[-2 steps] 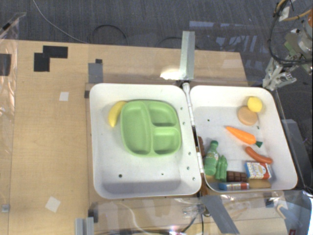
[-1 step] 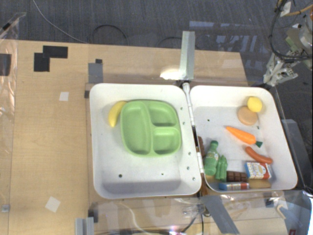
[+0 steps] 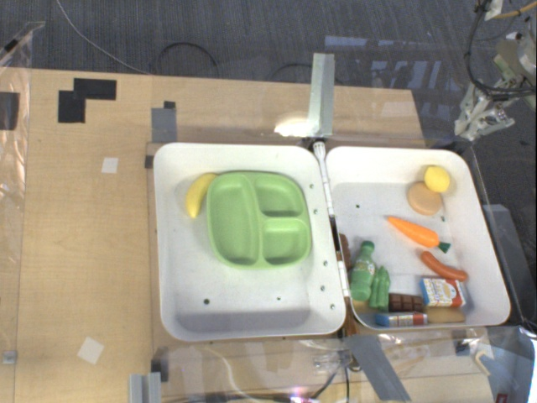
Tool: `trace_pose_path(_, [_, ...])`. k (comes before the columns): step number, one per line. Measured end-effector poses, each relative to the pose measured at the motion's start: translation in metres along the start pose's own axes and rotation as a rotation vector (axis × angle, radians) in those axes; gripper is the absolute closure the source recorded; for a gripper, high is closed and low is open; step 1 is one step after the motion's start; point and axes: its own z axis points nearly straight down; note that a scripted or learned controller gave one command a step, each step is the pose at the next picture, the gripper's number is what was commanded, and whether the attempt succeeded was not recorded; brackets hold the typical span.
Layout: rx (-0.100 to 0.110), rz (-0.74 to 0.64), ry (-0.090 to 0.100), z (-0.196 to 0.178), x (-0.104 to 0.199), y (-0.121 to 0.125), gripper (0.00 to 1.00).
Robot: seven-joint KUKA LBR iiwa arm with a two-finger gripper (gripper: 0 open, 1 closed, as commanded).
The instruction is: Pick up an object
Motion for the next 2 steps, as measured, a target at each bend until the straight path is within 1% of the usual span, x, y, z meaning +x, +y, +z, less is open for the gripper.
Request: trace_pose_path(2, [0.012, 0.001, -0.023, -0.029, -0.006, 0.0, 1.0])
